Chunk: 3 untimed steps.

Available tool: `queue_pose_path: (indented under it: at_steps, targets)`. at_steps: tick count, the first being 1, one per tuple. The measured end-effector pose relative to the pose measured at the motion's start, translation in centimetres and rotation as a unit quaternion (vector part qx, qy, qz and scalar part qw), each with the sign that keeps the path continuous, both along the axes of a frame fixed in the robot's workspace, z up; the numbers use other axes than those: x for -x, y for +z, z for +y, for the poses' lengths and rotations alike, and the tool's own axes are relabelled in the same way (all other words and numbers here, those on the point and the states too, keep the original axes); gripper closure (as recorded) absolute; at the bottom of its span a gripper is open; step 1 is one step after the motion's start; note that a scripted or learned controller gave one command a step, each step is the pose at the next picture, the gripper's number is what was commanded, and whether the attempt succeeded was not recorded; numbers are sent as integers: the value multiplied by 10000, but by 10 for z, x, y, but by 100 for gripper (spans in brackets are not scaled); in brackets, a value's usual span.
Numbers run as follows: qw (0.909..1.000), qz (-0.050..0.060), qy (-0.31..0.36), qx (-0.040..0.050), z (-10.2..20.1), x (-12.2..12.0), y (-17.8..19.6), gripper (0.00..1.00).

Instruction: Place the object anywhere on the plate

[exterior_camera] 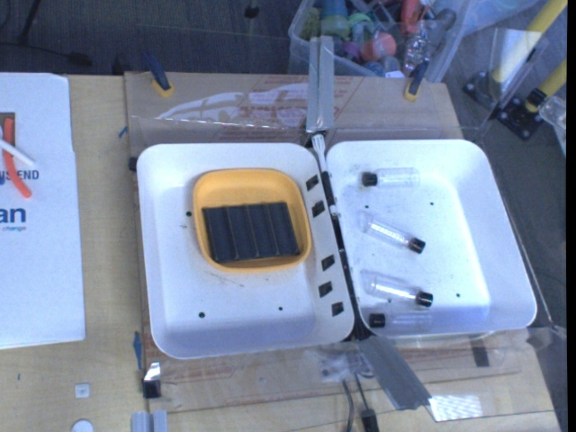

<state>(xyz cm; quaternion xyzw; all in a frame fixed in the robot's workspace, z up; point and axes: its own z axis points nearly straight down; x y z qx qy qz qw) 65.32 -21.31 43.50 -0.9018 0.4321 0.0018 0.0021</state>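
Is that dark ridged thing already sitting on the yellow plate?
Yes, the dark ridged block lies flat inside the yellow plate in the left bin.

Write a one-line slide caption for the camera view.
Dark ribbed block on yellow plate in left bin; four clear vials in right bin.

Robotics lab: taped bench (99, 106), white bins (171, 327), toy-filled crate (387, 21).

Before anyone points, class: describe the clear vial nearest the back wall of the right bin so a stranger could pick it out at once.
Start at the right bin, the one without the yellow plate. Near its back wall lies a clear vial, almost level across the picture. It alone has its black cap at the left end, towards the divider; the two vials further forward slant, caps to the right.
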Motion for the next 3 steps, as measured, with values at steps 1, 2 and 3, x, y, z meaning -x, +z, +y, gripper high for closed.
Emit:
queue_pose_path:
  at_steps: [1, 2, 3]
  targets:
    - [9885, -34, 1514, 8, 5, -4, 0, 100]
    - [9613, -37, 2754, 5, -7, -15, -1, 100]
    - [9613, -37, 2755, 3, -7, -15, -1, 0]
